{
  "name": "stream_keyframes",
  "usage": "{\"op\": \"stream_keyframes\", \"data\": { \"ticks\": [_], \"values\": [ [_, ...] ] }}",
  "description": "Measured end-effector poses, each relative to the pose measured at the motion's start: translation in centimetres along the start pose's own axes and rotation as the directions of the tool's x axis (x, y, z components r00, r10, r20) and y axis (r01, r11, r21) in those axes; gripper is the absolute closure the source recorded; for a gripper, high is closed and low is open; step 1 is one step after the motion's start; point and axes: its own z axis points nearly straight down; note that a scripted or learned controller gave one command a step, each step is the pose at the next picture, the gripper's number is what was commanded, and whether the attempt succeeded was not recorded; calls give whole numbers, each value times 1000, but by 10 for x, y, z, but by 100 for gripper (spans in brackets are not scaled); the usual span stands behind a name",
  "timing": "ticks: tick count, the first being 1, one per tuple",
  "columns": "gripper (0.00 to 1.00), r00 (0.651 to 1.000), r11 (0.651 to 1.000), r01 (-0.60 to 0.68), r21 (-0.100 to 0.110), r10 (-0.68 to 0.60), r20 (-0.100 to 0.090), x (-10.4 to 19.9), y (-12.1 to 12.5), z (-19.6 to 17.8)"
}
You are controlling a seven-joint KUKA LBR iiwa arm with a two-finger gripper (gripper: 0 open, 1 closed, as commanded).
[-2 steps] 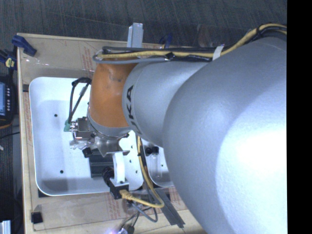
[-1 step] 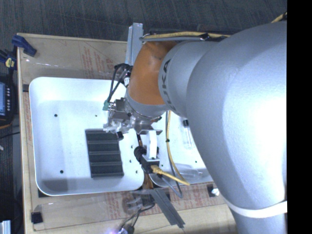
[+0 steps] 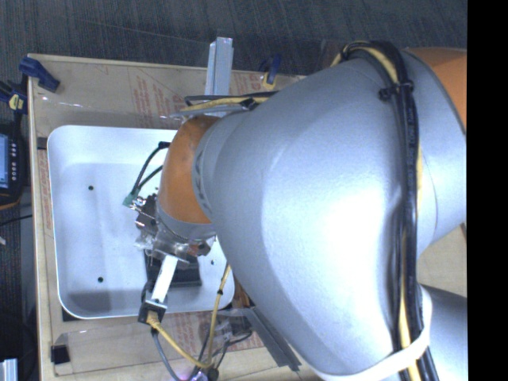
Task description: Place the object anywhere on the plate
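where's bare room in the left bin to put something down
The white bin is bare along its left wall, far corner to near corner, bar two small dark specks. Its right side is crowded: the arm and cables hang over it.

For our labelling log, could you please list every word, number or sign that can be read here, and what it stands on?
No text can be read.
Faint red print on the bench board: too blurred to read.
Lit screen of the dark device at the left edge: too small to read.
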Motion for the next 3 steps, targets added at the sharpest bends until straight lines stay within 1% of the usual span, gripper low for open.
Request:
{"op": "stream_keyframes", "data": {
  "ticks": [1, 2, 3],
  "values": [
    [100, 978, 978, -208, -3, 208, -4, -40, 10, -60],
    [100, 984, 984, -179, -1, 179, -1, 5, 71, -60],
    [100, 850, 850, -527, 0, 527, -3, -14, 150, -60]
  ]
}}
